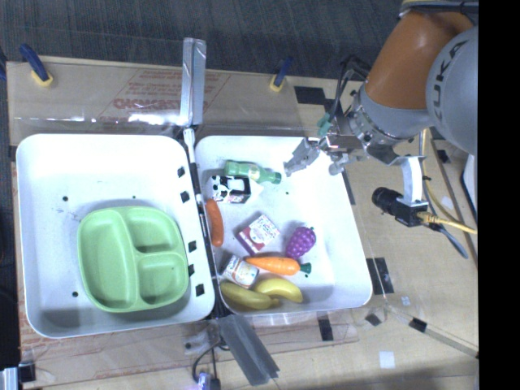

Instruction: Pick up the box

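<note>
The box [258, 233] is a small red and white carton lying tilted in the middle of the right bin [345, 242]. My gripper [316, 163] hangs over the far right part of that bin, up and to the right of the box and well apart from it. Its two fingers [295, 160] are spread, so it is open with nothing between them. A green bottle [251, 171] lies just left of the gripper.
Around the box lie a black and white carton [227, 188], an orange sausage [214, 222], purple grapes [301, 240], a carrot [274, 263], a small can [241, 271] and bananas [260, 292]. The left bin [49, 161] holds a green divided tray [134, 258].
</note>
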Controlling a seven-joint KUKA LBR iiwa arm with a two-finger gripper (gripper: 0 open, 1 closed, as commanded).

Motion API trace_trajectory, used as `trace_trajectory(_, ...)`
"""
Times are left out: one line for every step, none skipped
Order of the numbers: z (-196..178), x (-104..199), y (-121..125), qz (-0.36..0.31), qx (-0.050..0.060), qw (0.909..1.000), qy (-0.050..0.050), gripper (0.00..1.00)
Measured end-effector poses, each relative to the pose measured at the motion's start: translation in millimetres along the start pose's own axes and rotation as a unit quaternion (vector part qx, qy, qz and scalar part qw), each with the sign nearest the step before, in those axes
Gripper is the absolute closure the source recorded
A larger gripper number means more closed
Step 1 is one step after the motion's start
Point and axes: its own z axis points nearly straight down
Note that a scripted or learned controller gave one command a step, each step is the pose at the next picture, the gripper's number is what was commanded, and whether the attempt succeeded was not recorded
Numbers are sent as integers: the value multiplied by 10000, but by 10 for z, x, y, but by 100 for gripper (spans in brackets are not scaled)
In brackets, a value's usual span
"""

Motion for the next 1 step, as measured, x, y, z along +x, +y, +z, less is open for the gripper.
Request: trace_trajectory(1390, 341, 115, 377, 19, 9993, 1, 0)
